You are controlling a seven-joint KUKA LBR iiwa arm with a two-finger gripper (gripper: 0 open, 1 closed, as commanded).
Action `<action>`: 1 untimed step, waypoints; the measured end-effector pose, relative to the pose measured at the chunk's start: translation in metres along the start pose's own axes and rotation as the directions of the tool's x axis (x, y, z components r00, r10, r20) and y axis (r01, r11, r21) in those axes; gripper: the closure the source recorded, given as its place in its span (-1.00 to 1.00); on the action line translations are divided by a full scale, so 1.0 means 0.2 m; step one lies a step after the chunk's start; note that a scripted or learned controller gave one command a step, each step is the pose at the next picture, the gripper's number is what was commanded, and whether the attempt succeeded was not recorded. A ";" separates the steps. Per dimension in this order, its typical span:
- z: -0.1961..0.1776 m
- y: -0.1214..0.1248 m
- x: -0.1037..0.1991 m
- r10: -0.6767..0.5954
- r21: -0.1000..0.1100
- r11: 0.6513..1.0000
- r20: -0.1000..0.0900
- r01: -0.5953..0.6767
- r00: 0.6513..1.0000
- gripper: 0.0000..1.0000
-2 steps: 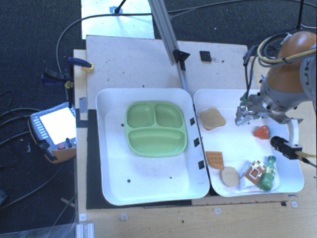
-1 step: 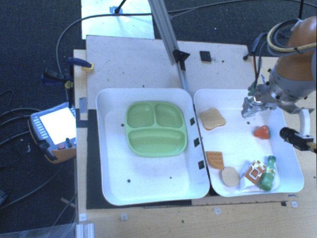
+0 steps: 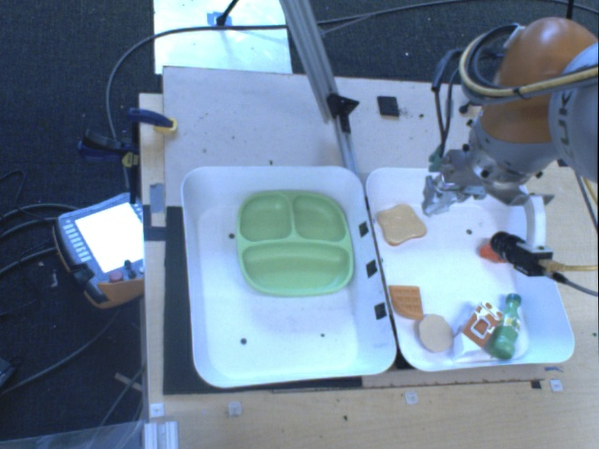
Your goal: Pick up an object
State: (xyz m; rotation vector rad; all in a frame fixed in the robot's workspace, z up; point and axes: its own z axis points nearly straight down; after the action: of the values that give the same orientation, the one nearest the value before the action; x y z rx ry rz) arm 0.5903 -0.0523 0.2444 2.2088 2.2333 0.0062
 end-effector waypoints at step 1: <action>-0.02 0.04 0.25 0.000 0.001 1.000 0.000 0.000 1.000 1.00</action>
State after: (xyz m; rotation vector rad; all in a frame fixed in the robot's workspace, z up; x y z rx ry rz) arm 0.5969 -0.0020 0.2494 2.2092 2.2335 0.0055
